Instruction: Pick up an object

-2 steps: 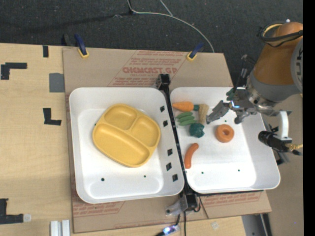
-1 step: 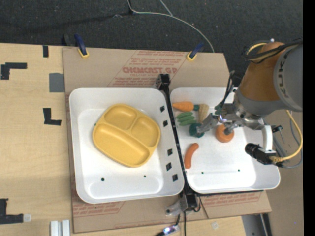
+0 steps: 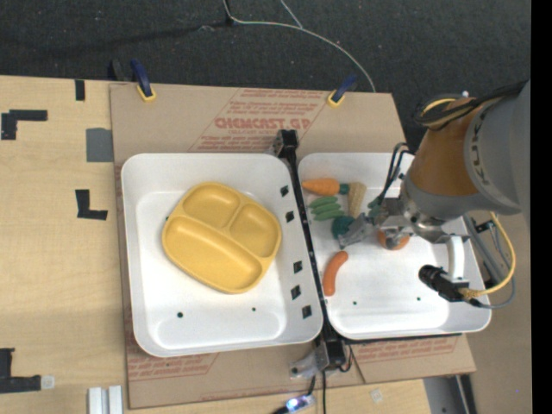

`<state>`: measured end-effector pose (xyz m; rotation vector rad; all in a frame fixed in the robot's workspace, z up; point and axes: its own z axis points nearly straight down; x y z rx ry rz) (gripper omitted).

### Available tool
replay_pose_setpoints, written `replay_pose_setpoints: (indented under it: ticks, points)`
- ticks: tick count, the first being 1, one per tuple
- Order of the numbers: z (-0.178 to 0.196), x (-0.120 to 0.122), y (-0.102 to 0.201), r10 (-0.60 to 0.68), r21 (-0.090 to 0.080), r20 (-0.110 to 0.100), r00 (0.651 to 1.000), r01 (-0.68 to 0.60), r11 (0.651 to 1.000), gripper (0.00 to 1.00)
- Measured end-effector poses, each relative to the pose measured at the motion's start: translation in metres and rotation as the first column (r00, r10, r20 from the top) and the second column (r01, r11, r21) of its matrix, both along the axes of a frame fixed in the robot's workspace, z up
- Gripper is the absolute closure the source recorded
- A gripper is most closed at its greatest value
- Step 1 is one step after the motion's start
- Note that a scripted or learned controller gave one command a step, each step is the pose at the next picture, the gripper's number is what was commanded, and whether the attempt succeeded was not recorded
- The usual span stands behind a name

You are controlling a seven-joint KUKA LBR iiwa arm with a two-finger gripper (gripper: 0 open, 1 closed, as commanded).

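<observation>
Here, glossy plastic toy food lies in the right bin (image 3: 431,317): a carrot (image 3: 321,185), corn cob (image 3: 356,198), curved sausage (image 3: 334,272). The gripper (image 3: 377,224) hangs over them; how wide its jaws stand, I cannot tell.

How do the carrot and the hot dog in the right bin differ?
The carrot is orange with a green end; the hot dog is plain red-orange. The carrot lies crosswise near the bin's far edge; the hot dog lies slanted, nearer the camera, and curves slightly. Both lie close to the divider, apart from the pincer.
</observation>
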<state>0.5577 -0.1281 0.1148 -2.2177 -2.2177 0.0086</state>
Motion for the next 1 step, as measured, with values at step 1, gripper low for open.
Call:
replay_pose_setpoints:
  ticks: [1]
  points:
    - [0.0129,0.0016,0.0017,0.003,0.001,0.004,1.0,-0.003,1.0,1.0]
